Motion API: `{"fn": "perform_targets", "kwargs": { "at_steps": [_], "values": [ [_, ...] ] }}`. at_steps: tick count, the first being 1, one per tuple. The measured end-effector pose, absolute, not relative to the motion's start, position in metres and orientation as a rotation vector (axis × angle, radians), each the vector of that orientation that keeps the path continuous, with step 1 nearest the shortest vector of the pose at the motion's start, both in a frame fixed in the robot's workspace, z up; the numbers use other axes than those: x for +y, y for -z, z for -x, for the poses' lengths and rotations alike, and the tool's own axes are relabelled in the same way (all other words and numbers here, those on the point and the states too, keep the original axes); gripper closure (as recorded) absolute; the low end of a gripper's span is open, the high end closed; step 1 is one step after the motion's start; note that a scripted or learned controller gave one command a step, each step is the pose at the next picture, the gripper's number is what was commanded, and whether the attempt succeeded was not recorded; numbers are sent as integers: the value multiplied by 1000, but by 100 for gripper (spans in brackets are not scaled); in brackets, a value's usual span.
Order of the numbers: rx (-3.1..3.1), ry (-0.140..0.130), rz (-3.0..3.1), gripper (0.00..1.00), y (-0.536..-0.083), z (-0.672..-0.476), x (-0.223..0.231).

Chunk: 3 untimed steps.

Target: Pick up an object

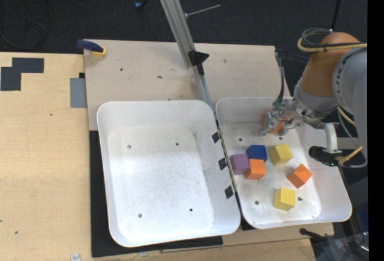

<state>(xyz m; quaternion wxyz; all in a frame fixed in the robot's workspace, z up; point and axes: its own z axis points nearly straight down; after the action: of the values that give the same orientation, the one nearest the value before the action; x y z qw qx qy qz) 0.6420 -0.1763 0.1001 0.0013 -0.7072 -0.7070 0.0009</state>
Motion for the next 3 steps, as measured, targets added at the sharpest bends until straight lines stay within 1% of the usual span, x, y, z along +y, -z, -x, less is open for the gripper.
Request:
{"fn": "perform_targets", "kwargs": {
  "at_steps": [1,2,3],
  "values": [
    [-2221,0,2222,100,-144,-648,-180],
    [-2224,2,2223,100,-200,-642,-187],
    [-2222,1,2221,100,-224,-642,-188]
  ]
}}
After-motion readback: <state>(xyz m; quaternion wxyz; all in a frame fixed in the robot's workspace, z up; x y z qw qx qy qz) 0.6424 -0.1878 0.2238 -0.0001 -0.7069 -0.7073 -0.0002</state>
